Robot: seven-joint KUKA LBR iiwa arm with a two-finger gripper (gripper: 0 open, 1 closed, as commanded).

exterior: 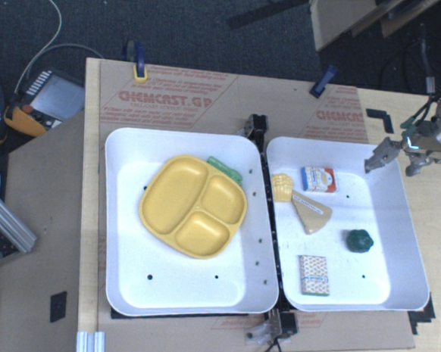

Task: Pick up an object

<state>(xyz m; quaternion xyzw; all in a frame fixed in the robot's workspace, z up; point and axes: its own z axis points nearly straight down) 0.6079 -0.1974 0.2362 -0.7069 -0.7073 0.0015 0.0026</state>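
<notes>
Five items in right bin [399, 223] | jaws apart, empty, over its far-right corner | descend squarely onto green ball [360, 240].

The arm comes in from the right edge of the view, high up, its gripper [398, 158] hanging at the far right with the two fingers [379, 157] spread apart, pointing down and leftward, nothing between them.

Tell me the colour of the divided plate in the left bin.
The three-compartment plastic plate is yellow, seen best in the overhead camera view.
</notes>
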